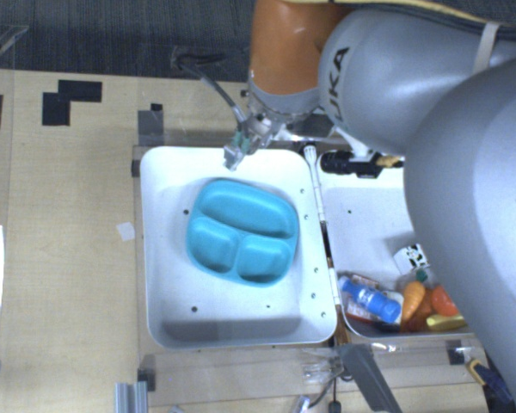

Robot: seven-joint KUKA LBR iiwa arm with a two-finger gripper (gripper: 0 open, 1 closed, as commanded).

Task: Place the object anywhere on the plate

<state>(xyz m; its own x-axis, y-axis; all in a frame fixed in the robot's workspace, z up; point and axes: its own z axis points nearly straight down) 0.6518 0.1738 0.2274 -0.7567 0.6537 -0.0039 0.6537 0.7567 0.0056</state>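
Blue plate [241,232] just below the claw [238,152], apart.

A single camera is fixed above the table [60,256] and looks down at a slant, taking in both white bins. The left bin [168,256] sits near the middle of the frame and shows whole; the right bin [361,222] lies just beside it, toward the frame's right, and is partly covered. The arm [430,101] enters from that side and, being close to the lens, looms large above the right bin. Beyond the left bin's far edge, dark floor [86,7] runs along the frame's top.
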